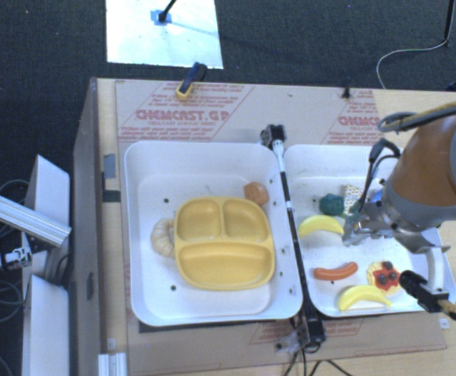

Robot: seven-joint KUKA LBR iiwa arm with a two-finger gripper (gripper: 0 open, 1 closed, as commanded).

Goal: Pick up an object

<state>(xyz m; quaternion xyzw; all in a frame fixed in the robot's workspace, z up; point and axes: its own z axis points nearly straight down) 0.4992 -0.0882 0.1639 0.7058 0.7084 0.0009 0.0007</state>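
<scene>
Two bins sit on the tabletop. Left bin (146, 210): yellow tray (224, 241). Right bin (322, 304): upper banana (320, 225), sausage (335, 271). Gripper (356, 232) hovers just right of the banana; its opening cannot be told. Approach step; next, descend and close.

Two shallow white bins sit side by side on the bench: the left bin (134, 210) and the right bin (314, 163). The left bin carries one yellow three-compartment tray (224, 241), one pale ridged item (162, 237) tucked against the tray's left edge, and one small tan rounded piece (256, 193) near the tray's far right corner. The right bin carries two toy bananas, one (320, 225) toward its left wall and one (363, 297) at its near edge, one toy sausage (335, 271), one dark green item (331, 204), one patterned piece (353, 192) too small to identify, and one red-and-yellow toy (385, 276).
</scene>
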